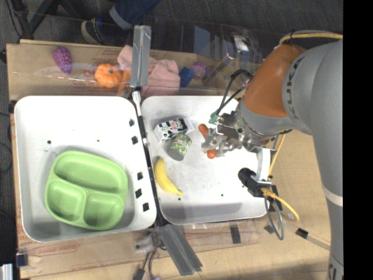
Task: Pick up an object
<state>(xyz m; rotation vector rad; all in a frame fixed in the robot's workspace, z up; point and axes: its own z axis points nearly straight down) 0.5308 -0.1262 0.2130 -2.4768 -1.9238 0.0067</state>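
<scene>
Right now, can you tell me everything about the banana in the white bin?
The banana is small, yellow and curved, with a smooth, toy-like skin and a darker tip at its lower end. It lies flat on the floor of the right bin, close to the bin's left wall, running from upper left to lower right. Nothing seems to touch it except the bin floor; the green-and-white can sits just above it, a little apart. The gripper is off to its right.
</scene>
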